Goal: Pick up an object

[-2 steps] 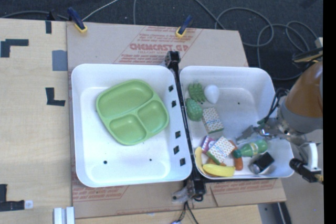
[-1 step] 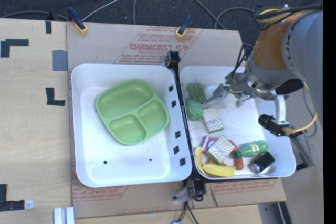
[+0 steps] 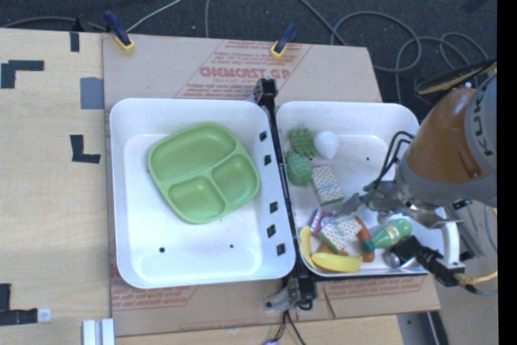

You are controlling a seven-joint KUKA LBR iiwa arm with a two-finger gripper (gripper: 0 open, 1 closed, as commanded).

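**A:** Eyes on the right bin [image 3: 380, 113], where the clutter sits. Near its front edge there's a green bottle [image 3: 390, 233] with an orange cap, smooth and glossy, lying on its side right under the arm's wrist.

**B:** And the gripper [image 3: 386, 214]? Has it got anything?

**A:** Can't tell. The grey wrist and the orange band above it cover that spot, so whether the jaws are spread or closed, or around anything, I can't make out.

**B:** What else is in that pile?

**A:** A yellow banana [image 3: 333, 261], curved and plastic-looking, against the front wall. Just behind it a small patterned box [image 3: 340, 233] and a second speckled box [image 3: 326, 183] further back. Then two knobbly green lumps [image 3: 300, 153] beside the divider, and a smooth white ball [image 3: 326, 144] touching the rear one.

**B:** And the left bin [image 3: 129, 198]?

**A:** One pale green divided plate [image 3: 203, 171], three compartments, rounded corners, matte finish, sitting at an angle. Both bins rest on a cardboard sheet [image 3: 234, 69] with red print, held by two yellow-and-blue clamps [image 3: 118, 30] at the far edge.
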